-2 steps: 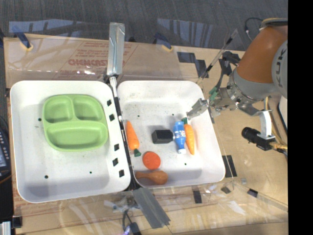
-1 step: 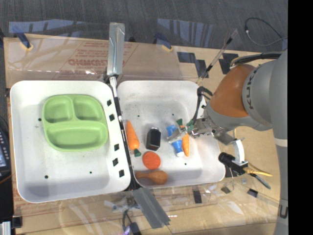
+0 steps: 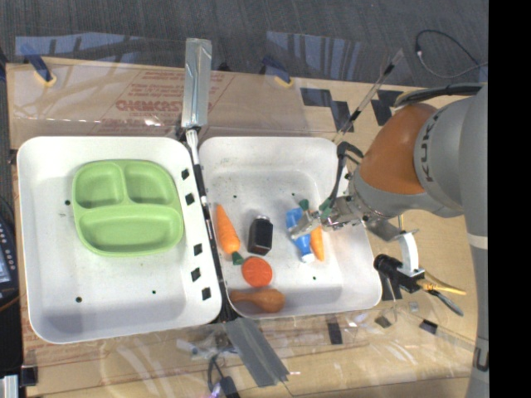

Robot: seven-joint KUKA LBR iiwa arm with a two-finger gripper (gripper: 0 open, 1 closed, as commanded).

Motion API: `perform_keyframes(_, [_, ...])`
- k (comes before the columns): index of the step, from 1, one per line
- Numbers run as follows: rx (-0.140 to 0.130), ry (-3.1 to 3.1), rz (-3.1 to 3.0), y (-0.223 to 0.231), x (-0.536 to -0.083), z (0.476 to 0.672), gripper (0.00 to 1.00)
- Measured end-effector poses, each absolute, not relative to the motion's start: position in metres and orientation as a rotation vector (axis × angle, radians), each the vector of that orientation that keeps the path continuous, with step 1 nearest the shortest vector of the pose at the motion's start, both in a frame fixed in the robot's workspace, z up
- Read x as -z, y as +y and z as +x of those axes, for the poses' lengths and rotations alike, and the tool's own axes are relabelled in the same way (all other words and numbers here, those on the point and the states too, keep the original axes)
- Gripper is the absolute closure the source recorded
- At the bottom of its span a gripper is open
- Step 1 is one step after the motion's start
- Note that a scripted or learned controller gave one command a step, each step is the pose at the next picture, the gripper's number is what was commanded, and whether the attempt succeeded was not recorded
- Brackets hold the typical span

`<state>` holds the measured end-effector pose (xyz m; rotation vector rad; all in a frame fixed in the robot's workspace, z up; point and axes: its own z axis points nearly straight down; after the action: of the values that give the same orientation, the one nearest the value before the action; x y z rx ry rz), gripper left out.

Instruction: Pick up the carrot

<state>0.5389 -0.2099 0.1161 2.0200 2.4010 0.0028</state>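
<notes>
The carrot [image 3: 226, 231], orange with a green stub at its lower end, lies along the left wall of the right bin [image 3: 274, 160]. My gripper [image 3: 318, 217] hangs low over the right part of that bin, well to the right of the carrot. It sits right at a small blue and white item [image 3: 296, 221] and a small orange piece [image 3: 316, 245]. Nothing shows clearly between its jaws.
A black block [image 3: 260, 235] stands just right of the carrot. A red tomato [image 3: 257, 272] and a brown potato-like item [image 3: 258, 300] lie near the bin's front wall. The left bin [image 3: 50, 297] holds a green divided plate [image 3: 127, 205].
</notes>
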Motion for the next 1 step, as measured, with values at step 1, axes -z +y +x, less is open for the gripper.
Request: perform_keyframes(1, [-0.002, 2.447, 1.967, -0.1541, -0.2073, 0.5356, 1.00])
